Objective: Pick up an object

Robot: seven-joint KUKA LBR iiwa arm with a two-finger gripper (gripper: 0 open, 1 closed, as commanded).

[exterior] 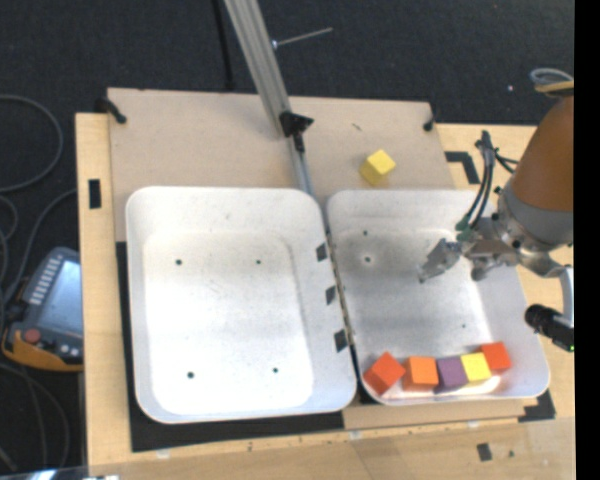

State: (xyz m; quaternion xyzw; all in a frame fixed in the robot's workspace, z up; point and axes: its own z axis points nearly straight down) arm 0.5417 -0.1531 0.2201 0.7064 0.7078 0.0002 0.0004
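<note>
Camera view has the gripper [442,259] over the right bin [400,308], finger state impossible to tell; blocks [438,371] along its near wall await picking.

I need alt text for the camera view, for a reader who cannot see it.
A robot arm's end effector hangs over the right bin, above a row of five blocks along its near edge: orange, orange, purple, yellow, orange. The left bin sits beside it, and a yellow block lies on the board behind.
</note>
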